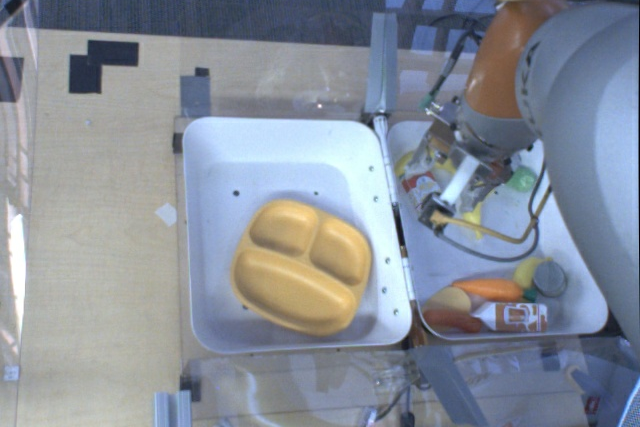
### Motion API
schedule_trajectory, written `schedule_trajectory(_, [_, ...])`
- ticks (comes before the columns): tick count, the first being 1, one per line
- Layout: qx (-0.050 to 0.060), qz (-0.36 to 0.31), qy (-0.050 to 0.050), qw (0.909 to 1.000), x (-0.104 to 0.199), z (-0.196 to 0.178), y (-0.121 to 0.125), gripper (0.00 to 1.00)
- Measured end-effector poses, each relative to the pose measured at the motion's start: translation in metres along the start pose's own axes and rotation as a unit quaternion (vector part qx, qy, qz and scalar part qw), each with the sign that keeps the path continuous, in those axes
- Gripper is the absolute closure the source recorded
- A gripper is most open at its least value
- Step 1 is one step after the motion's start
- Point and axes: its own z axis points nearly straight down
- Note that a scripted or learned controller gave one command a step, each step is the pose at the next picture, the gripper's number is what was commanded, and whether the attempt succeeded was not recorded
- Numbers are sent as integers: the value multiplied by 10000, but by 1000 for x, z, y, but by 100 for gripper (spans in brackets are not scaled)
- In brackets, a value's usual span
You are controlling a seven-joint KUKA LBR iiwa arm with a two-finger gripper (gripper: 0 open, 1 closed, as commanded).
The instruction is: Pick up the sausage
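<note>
The sausage point(452, 321), reddish brown, lies at the front left corner of the right bin point(580, 310), just in front of a pale yellow round item point(450, 298). My gripper point(428, 177) is down near the back left of the same bin, over some small colourful packets point(410, 173). It is well behind the sausage and apart from it. The wrist hides what is under the gripper.
An orange carrot point(488, 289), a white bottle with an orange label point(515, 317), a yellow lemon point(527, 272), a grey cap point(548, 281) and a green piece point(521, 180) share the right bin. The left bin point(215, 165) holds a big yellow divided tray point(300, 265).
</note>
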Motion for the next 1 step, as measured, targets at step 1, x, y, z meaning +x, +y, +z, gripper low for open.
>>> schedule_trajectory(1, [-10, 1968, 14, 9804, 10, 8, -8, 0])
